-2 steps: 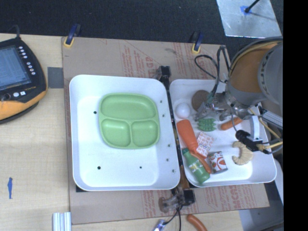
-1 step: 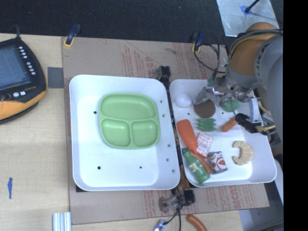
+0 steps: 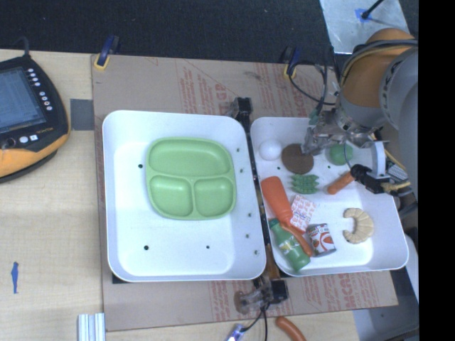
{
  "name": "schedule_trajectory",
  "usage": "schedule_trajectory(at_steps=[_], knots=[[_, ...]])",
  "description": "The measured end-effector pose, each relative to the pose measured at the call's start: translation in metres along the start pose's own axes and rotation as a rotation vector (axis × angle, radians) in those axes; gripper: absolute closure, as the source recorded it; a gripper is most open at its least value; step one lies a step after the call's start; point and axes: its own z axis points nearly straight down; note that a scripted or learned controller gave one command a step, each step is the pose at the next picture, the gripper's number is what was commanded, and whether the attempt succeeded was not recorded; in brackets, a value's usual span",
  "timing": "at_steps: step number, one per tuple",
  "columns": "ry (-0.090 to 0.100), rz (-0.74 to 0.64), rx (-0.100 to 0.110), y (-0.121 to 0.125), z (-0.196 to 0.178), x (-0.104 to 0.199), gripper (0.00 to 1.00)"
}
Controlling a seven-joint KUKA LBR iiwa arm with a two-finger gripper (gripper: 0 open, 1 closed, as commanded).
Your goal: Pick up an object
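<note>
Smooth glossy white plastic for both bins, matt pale-green plastic for the divided plate. Brown cardboard sheet underneath, dull and printed, over light wood-grain bench. Shiny wrapper on the green bottle. Matt, crusty-looking croissant.

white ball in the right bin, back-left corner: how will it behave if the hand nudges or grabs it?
The white ball looks round and smooth, so it probably rolls at any nudge. It likely squirts out of a pinch that lands off-centre. Sitting near the right bin's wall, it may get trapped there instead of escaping.
</note>
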Motion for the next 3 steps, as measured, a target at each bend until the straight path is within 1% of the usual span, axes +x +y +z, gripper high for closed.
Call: schedule_trajectory(at_steps=[1,2,3], knots=[[0.0,0.0,0.0,0.0,0.0,0.0,0.0],[0.001,0.004,0.002,-0.001,0.01,-0.051,0.0],[0.0,0.007,0.002,-0.063,-0.088,-0.045,0.0]])
